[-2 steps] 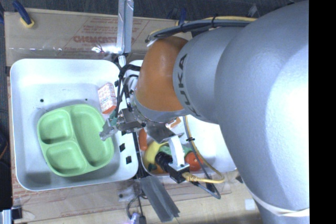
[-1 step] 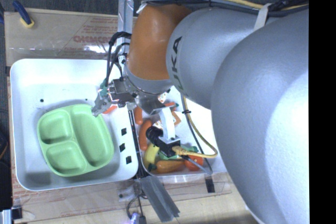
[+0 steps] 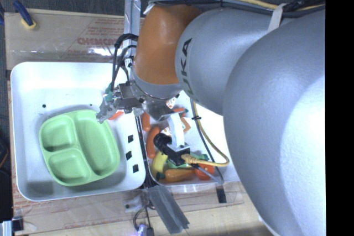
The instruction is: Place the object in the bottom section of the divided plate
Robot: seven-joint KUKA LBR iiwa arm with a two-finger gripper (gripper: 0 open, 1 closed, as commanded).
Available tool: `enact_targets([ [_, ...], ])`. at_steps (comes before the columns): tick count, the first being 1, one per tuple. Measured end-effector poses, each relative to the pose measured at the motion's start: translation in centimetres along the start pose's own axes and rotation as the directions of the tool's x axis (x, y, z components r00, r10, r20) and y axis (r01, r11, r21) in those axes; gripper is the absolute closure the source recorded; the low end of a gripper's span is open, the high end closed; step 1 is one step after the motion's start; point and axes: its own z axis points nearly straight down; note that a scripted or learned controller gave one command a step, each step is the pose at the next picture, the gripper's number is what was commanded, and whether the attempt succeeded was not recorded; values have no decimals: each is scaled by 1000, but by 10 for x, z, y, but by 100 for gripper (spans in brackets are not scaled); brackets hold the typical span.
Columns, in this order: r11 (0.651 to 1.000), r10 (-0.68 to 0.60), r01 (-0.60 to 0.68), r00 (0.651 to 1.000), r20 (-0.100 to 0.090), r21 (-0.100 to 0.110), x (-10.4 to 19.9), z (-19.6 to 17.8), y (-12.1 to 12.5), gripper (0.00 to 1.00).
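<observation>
The green divided plate [image 3: 80,146] lies in the left bin [image 3: 22,119], its 3 sections bare, ready to receive. At its upper right edge hovers the gripper [image 3: 110,108]; whether it grips anything, I cannot tell. Toy food [image 3: 171,166] crowds the right bin.

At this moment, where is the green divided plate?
The green divided plate lies in the left white bin, toward its lower half, with the gripper just above the plate's upper-right rim.
</observation>
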Motion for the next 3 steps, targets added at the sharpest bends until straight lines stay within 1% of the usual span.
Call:
enact_targets([
  [2, 1000, 0, 0, 1000, 0, 0, 0, 0, 0, 0],
  [3, 959, -283, 283, 959, -1, 1, 2, 52, -39, 0],
])
